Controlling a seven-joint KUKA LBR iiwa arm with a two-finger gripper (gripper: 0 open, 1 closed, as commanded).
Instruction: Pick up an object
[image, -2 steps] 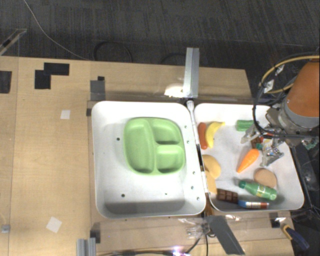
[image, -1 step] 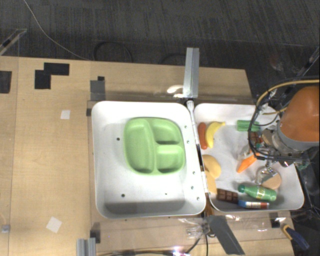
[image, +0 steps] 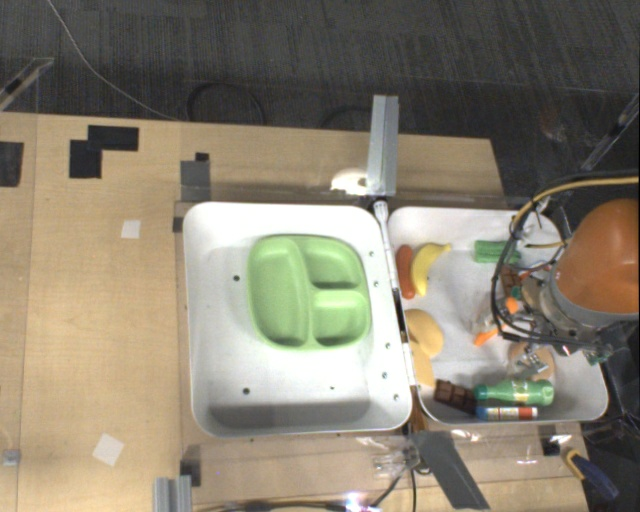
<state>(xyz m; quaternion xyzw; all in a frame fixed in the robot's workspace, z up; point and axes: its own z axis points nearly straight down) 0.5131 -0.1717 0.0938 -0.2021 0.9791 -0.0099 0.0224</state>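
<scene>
The right bin (image: 455, 295) holds several objects. A yellow banana (image: 428, 265) lies beside a red sausage (image: 405, 273) at its left wall. Below them sit a tan rounded piece (image: 426, 333) and a brown chocolate bar (image: 452, 396). A green bottle (image: 515, 392) and a red and blue tube (image: 512, 411) lie along the front wall. A green block (image: 490, 250) is at the back, and a small orange piece (image: 485, 338) lies mid-bin. My gripper (image: 527, 352) reaches down at the bin's right side, just above the green bottle, under the cabled wrist and orange band (image: 598, 260).
The left bin (image: 215, 300) carries a light green divided plate (image: 306, 291). A metal post (image: 384, 145) stands behind the divide between the bins. Cables loop around the wrist over the right bin's far right side.
</scene>
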